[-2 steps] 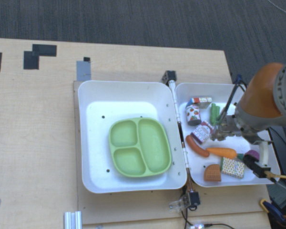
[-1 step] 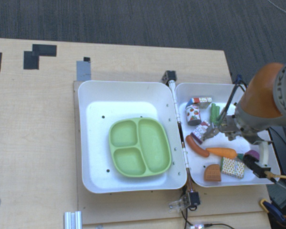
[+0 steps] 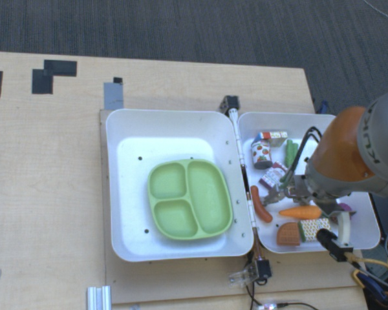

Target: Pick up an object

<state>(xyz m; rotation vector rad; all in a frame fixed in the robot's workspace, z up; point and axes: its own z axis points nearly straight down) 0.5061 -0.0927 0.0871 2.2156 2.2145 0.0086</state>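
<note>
Arm (image 3: 349, 157) reaches from right, bent low over right bin (image 3: 372, 237).

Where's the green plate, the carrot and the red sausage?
Green plate (image 3: 215, 202): camera view, on the floor of its big right compartment.
Carrot (image 3: 302, 212): camera view, on the middle of its orange body.
Red sausage (image 3: 260, 206): camera view, on its middle, by the right bin's left wall.

Green divided plate (image 3: 190, 199) in left bin (image 3: 126, 192), toys in right bin (image 3: 368, 234)
</note>
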